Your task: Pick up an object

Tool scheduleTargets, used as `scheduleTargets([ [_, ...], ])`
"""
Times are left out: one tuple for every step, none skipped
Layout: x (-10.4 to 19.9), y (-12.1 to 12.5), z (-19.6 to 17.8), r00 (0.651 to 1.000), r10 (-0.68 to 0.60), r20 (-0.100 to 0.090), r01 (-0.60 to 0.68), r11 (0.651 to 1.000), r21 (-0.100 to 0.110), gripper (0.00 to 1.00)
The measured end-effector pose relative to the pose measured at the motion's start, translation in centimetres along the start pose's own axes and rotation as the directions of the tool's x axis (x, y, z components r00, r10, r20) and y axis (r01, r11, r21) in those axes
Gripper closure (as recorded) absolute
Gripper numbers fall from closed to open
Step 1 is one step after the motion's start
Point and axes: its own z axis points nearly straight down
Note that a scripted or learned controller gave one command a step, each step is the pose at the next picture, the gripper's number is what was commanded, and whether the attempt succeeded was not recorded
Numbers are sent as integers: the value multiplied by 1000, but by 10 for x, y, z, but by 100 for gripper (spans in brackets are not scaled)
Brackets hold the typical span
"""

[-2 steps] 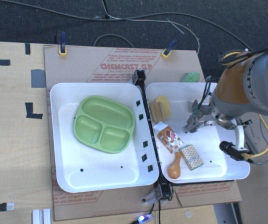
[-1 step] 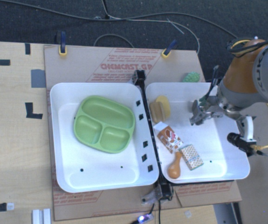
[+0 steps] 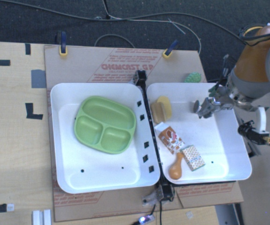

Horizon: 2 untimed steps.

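Bench backdrop and fittings around the bins

Brown cardboard sheet (image 3: 125, 64) with red print, spread under both bins on a pale wooden bench (image 3: 12, 139) marked with dark tape pieces (image 3: 31, 111); held at its far edge by two blue-and-yellow clamps (image 3: 62, 45) (image 3: 170, 48); black cables (image 3: 125, 18) trailing over dark carpet (image 3: 41, 18) beyond; a small green thing (image 3: 194, 78) just outside the right bin's far rim, too blurred to identify

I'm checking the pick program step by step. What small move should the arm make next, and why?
Probably shift the gripper toward the left side of the right-hand white bin. It hovers over bare bin floor, while the tan sponge-like block, red patterned packet, small pale box and orange wooden spoon-shaped piece all lie to its left.
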Motion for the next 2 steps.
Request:
scheduleTargets([
  [47,3,-10,1000,-4,-3,4,1000,4,100],
  [108,1,-11,1000,-5,-3,5,1000,6,100],
])
